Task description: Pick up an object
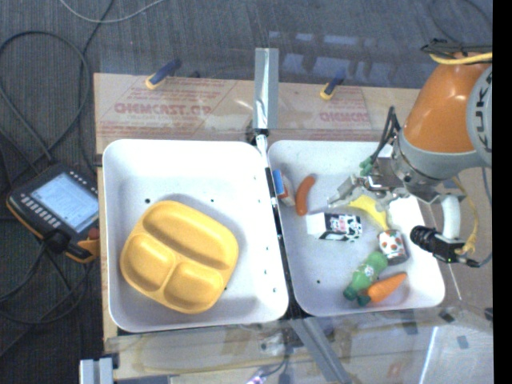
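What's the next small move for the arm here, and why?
Probably lower the gripper a little toward the yellow banana, judging by its position above the right bin with nothing visibly between its fingers. The banana lies just beside and below it, closer than the white carton or the sausage.

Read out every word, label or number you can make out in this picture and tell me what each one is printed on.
"CHEMCAST GP": faint red print on the clear sheet behind the left bin.
Similar red print on the sheet behind the right bin: too blurred to read.
"KU": black letters on the arm, cut off at the edge.
Handheld pendant screen: too small to read.
Black-and-white carton: print illegible.
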`<state>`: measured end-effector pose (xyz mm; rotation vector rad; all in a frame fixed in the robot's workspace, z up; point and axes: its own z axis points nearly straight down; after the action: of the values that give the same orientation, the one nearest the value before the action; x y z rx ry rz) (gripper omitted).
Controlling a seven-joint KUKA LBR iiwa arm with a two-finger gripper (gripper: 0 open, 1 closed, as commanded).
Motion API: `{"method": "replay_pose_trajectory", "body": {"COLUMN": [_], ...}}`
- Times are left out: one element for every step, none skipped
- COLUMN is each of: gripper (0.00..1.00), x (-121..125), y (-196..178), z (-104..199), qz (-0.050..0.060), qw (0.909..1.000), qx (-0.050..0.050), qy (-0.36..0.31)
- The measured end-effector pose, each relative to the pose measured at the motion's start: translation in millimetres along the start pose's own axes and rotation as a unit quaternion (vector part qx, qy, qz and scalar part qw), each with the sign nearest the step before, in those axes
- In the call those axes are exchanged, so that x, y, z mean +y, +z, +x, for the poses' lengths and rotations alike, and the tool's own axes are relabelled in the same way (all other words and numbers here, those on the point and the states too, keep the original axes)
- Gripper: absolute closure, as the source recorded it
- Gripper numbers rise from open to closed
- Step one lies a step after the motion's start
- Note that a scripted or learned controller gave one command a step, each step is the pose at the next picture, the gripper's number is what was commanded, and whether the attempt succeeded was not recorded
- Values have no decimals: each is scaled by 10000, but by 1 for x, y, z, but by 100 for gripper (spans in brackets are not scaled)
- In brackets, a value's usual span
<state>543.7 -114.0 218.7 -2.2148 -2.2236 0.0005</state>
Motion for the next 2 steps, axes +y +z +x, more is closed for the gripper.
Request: {"method": "replay_pose_trajectory", "body": {"gripper": [0,0], "x": [17,-42], "y": [126,128], "z": [-78,-55], "qz": [-14,-85], "qw": [9979,9994], "qx": [2,-33], "qy": [646,341]}}
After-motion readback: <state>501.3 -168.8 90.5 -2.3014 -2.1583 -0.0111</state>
